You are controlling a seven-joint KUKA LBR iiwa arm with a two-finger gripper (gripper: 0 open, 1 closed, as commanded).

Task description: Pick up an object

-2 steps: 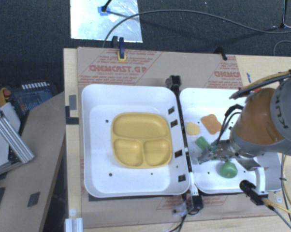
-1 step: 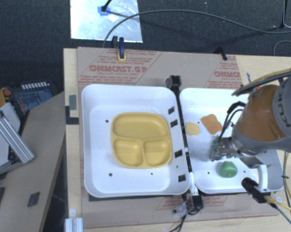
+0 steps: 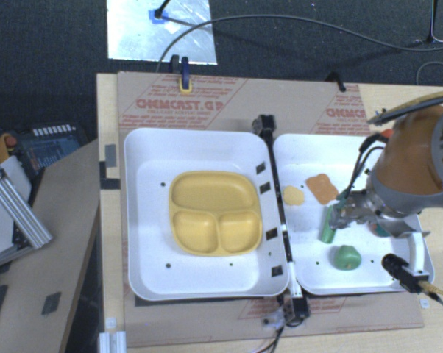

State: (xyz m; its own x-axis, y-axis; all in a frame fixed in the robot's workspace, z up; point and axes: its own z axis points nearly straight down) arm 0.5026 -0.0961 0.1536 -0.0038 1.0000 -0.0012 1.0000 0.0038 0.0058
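Observation:
In the right bin (image 3: 310,282) lie several small objects. A green cylinder (image 3: 327,227) stands out at the middle, with a rounded green piece (image 3: 346,257) just below it. An orange flat piece (image 3: 321,187) and a small yellow piece (image 3: 293,195) lie further back. My gripper (image 3: 344,213) hangs low over the right bin, right against the upper end of the green cylinder. The wrist covers the contact, so whether it has a hold on the cylinder is hidden.
The left bin (image 3: 144,197) holds a yellow divided tray (image 3: 210,212). A black-clipped divider (image 3: 274,197) runs between the bins. The arm's grey and orange body (image 3: 420,160) covers the right bin's far right side.

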